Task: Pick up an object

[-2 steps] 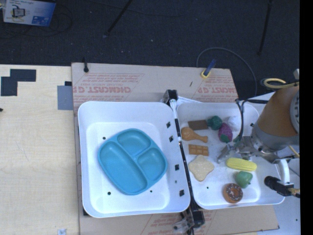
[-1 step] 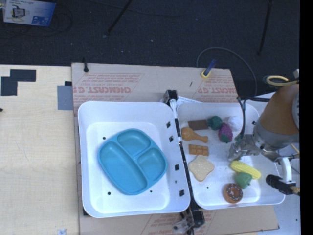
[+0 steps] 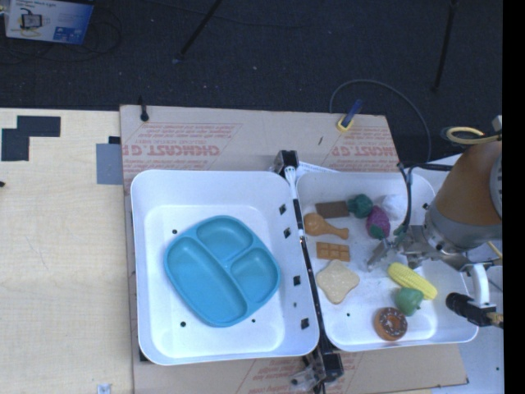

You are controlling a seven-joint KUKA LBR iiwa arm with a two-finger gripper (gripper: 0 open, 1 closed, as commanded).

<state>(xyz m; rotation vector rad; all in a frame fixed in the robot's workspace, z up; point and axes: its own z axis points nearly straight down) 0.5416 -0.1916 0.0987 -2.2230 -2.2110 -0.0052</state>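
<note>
In the right bin [image 3: 426,322], yellow corn [image 3: 413,280] just beside the tool [image 3: 379,255], fingers' state unclear.

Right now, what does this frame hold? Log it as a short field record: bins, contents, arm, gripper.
left bin: blue divided plate
right bin: corn cob, donut, bread slice, waffle piece, drumstick, brown bar, purple item, two green items
arm: enters from the right, over the right bin
gripper: low beside the purple item and corn cob; nothing seen between its fingers
</note>
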